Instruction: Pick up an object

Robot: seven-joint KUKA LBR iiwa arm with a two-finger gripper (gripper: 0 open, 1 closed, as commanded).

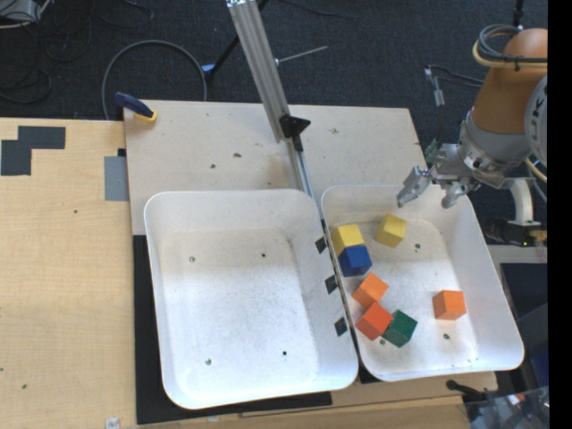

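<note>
Fingers of grey two-finger gripper [433, 189] standing apart, gripping nothing, hovering over far edge of right white bin [500, 284]; small yellow wooden cube [391, 231] lying just below, toward near-left.

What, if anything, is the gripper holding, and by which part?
Nothing. The gripper hangs open above the right bin's far rim, with no block between its fingers; the nearest yellow block lies apart.

No readable text, labels, brands or numbers anywhere in camera view; blocks, bins, bench all unmarked.
</note>
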